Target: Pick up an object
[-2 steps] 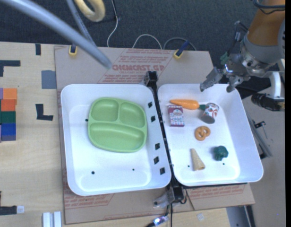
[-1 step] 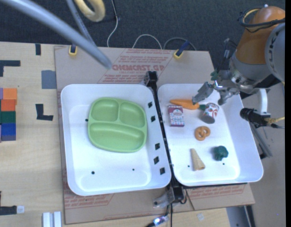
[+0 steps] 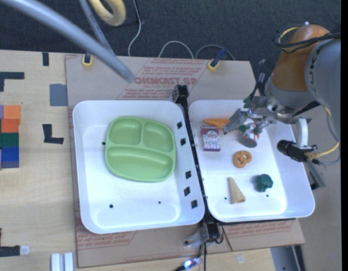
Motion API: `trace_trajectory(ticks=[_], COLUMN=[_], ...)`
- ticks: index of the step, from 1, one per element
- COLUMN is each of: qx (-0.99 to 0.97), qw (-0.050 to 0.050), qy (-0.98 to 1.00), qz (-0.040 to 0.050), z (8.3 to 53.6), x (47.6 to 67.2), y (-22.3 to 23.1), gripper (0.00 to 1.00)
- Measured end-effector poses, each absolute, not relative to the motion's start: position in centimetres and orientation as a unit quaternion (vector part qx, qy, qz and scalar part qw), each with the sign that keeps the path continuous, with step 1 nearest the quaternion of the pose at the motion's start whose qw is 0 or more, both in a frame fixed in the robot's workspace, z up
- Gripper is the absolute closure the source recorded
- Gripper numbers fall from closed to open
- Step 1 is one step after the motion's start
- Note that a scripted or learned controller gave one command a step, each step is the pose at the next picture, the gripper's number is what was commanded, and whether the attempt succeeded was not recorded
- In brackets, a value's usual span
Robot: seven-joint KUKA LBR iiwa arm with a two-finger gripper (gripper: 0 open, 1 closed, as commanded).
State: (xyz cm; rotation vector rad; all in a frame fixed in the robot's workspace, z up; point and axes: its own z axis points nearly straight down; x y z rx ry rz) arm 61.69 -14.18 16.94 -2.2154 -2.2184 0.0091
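Cone (image 3: 236, 191) tip toward far side (slightly left); gripper (image 3: 246, 130) above bin.

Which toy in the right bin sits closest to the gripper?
The pretzel, just below the gripper. The carrot, the pink box, the cone and the green broccoli lie farther off.

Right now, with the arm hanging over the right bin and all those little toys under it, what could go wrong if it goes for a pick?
1. The gripper sits above bare floor between the orange carrot-shaped toy and the brown pretzel-shaped toy, so a straight descent may close on nothing.
2. The carrot lies right beside the small maroon packet; reaching for one could nudge the other.
3. Both lie near the right white bin's divider wall, which might block a finger.
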Motion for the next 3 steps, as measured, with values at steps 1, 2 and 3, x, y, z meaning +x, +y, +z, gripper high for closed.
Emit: trace_trajectory(ticks=[1, 2, 3], qx=[-0.706, -0.706, -0.707], qw=[0.002, 0.003, 0.0], qy=[-0.708, -0.708, -0.708], qz=[0.0015, 0.0027, 0.0003], z=[10.9, 11.9, 16.3], x=[62.2, 62.2, 62.1], y=[-14.6, -14.6, -15.3], gripper=[0.0, 1.0, 1.0])
